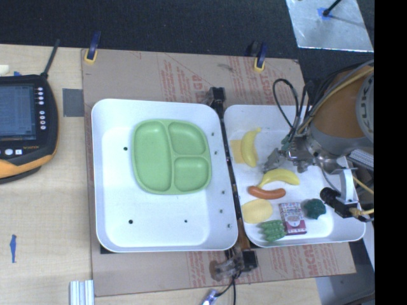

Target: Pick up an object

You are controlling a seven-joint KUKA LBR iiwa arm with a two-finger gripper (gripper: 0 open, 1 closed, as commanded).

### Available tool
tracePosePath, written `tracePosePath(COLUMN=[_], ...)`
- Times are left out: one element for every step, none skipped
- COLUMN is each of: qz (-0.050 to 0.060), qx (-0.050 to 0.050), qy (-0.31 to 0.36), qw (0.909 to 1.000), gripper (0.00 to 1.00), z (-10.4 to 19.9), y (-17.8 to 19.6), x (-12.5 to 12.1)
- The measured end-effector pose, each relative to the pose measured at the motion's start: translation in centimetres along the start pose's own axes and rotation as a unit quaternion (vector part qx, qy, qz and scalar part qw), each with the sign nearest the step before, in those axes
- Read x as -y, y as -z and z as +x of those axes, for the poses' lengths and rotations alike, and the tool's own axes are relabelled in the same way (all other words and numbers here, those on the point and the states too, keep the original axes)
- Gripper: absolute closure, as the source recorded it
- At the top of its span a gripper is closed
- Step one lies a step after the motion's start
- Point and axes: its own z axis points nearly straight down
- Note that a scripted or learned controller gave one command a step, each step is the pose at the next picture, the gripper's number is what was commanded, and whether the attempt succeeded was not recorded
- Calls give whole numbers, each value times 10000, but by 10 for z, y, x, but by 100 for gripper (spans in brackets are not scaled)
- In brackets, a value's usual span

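The right bin (343, 234) holds several toy foods. One yellow banana (250, 146) stands nearly upright at the bin's left. A second banana (281, 178) lies across the middle. Below it are a red sausage (267, 192), a yellow lemon-like piece (256, 210), a green leafy piece (272, 230), a red snack packet (292, 219) and a dark green broccoli (313, 208). My gripper (278, 161) hangs low over the bin, just above the second banana and to the right of the first one. Nothing is visibly held in it.
The left bin (108, 189) holds a green divided plate (170, 155). A tablet-like pendant (22, 122) lies on the bench at far left. Black cables (286, 100) loop above the wrist. The grey and orange arm (343, 116) covers the right bin's upper right.
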Motion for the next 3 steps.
tracePosePath(qz=[-2,6,-17], qx=[-2,6,-6], qy=[-6,-7,7], qw=[10000,10000,10000], gripper=[0,100,100], z=[29,28,116], y=[-19,-9,82], x=[36,36,10])
